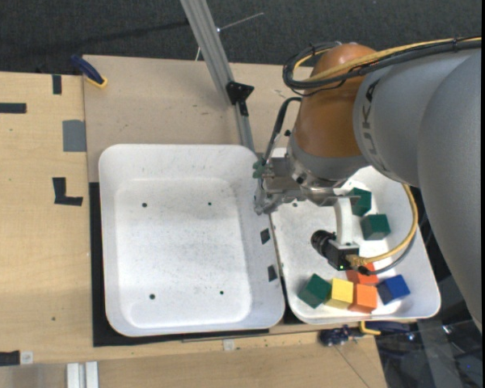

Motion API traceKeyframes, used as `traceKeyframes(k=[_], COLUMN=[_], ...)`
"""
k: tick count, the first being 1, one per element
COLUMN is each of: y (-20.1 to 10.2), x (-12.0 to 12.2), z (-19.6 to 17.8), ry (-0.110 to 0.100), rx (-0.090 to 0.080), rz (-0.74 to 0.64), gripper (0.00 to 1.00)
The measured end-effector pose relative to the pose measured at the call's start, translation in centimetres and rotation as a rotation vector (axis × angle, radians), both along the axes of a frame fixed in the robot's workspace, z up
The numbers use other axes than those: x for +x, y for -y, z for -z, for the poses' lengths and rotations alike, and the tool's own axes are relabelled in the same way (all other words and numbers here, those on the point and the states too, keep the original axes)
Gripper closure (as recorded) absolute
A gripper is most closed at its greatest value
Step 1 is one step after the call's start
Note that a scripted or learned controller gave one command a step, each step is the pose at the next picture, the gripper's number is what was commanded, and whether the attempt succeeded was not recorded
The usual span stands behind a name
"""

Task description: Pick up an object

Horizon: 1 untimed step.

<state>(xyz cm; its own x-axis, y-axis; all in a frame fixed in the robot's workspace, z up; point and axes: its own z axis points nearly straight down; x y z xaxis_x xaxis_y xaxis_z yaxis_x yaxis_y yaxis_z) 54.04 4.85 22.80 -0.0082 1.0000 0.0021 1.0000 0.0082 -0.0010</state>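
Observation:
Several small blocks lie in the right bin (pixel 427 296). Along its near side sit a dark green block (pixel 314 290), a yellow block (pixel 342 292), an orange block (pixel 364 297) and a blue block (pixel 394 287). Two more green blocks (pixel 377 225) rest further back, by the arm's body. The gripper (pixel 267 187) hangs below the orange band at the right bin's left wall, close to the divide between the two bins. It stands well away from the row of blocks, and the wrist hides what lies under it.
The left bin (pixel 113 217) stands beside the right one, its floor speckled. A slanted metal pole (pixel 214 47) runs down to the bins' back edge. Yellow and black cables (pixel 404 241) loop off the wrist over the right bin. The big grey arm (pixel 436 136) covers the right side.

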Motion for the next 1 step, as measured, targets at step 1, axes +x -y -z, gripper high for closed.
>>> traceKeyframes(k=[1], y=[-5.18], x=[-1.96], z=[0.15], ry=[-0.003], rx=[-0.001], rz=[0.001], gripper=[1.0])
